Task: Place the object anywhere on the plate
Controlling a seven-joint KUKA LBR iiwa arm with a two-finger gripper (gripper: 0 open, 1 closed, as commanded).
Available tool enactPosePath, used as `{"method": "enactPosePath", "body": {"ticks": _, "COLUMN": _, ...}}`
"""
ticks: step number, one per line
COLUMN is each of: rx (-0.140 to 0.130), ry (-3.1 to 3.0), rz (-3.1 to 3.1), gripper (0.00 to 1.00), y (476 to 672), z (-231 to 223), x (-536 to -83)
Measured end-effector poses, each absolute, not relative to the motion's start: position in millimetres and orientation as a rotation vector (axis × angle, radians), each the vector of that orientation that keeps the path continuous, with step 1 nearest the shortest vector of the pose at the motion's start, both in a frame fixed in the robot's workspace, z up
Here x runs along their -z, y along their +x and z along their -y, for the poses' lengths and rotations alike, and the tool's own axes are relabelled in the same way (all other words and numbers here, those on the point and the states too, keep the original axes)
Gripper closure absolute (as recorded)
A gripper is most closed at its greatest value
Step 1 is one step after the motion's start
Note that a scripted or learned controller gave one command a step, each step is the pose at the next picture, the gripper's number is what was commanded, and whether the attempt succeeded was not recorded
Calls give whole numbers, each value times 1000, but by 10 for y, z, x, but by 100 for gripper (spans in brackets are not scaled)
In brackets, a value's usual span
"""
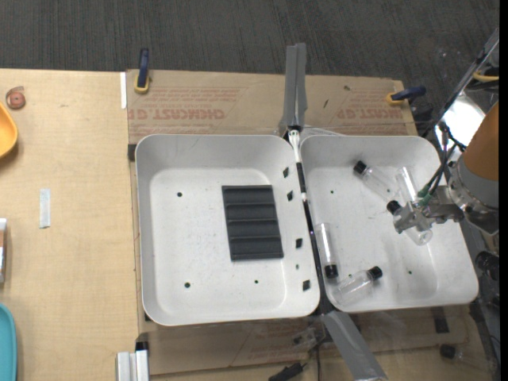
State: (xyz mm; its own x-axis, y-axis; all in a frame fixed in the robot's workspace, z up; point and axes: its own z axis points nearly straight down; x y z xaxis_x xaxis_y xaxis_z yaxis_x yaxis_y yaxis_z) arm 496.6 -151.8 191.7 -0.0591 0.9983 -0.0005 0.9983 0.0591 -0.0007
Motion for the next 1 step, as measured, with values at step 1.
{"method": "enactPosePath", "body": {"ticks": 1, "rx": -5, "ry": -2153, "rz": 2286, "gripper": 100, "y": 5240, "z": 767, "x": -1901}}
